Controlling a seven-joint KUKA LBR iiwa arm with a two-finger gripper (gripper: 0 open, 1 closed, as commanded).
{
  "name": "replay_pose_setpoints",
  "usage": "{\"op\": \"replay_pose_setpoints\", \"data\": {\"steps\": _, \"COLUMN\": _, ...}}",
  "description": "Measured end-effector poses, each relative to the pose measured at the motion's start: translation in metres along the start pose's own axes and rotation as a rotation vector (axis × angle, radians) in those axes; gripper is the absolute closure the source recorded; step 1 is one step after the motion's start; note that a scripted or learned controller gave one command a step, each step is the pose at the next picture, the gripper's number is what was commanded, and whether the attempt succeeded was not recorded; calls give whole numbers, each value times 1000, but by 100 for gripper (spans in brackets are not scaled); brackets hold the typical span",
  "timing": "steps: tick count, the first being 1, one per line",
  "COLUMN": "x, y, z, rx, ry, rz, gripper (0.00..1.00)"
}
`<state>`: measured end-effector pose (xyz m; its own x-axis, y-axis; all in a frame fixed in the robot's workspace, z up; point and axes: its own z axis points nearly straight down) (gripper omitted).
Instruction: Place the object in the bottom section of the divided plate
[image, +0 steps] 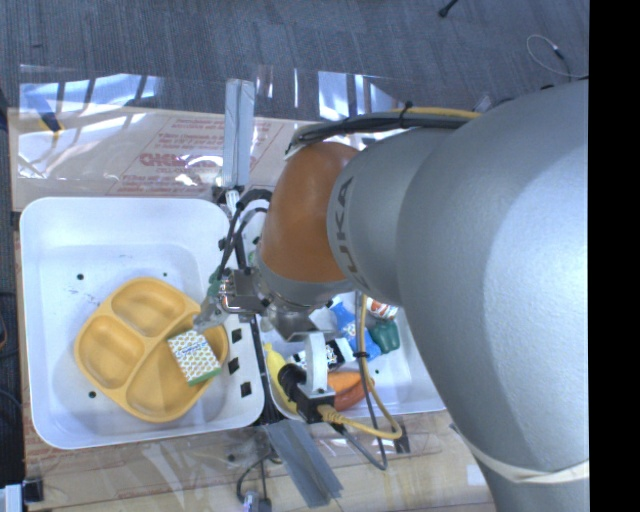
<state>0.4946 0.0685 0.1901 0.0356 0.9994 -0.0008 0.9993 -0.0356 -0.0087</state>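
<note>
A yellow divided plate (125, 350) with three sections lies in the left bin (60, 230). A small square packet (195, 357), white and green with a pattern, sits over the right side of the plate's bottom section, tilted, near the plate's rim. My gripper (212, 318) hangs directly above and slightly right of the packet, reaching down from the orange-banded wrist (300, 215). Whether the packet rests on the plate or hangs from the gripper is not clear from this angle.
The grey arm (480, 270) covers most of the right bin (425, 395). Blue (345, 318), teal (385, 335), orange (345, 385) and yellow (275, 365) items peek out beneath it. The wall between the bins runs just right of the plate.
</note>
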Motion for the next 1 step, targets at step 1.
{"op": "replay_pose_setpoints", "data": {"steps": 1, "x": 38, "y": 38, "z": -66, "rx": -5, "ry": 1, "rz": 56, "gripper": 0}}
